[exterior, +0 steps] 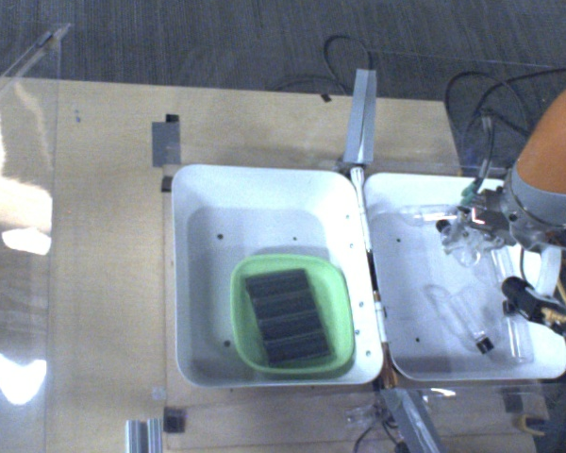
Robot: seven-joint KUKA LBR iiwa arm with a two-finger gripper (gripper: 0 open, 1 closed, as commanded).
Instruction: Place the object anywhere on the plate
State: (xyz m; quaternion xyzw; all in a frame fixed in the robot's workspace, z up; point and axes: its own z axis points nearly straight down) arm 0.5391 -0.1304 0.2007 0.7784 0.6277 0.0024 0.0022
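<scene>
A dark ridged rectangular object (pixel 285 317) lies flat on the green plate (pixel 242 302), which rests in the front half of the left white bin (pixel 198 253). My gripper (pixel 495 333) hangs over the right side of the right bin (pixel 406 281), well away from the plate, below the grey wrist and orange band. Its pale, see-through parts blend into the bin floor, and I see nothing held in it.
A small black bit (pixel 484 344) sits on the right bin's floor close to the gripper. A grey metal post (pixel 360 121) rises behind the seam between the bins. Cables (pixel 495 92) loop at the back right. Bare wooden bench (pixel 85 253) spreads to the left.
</scene>
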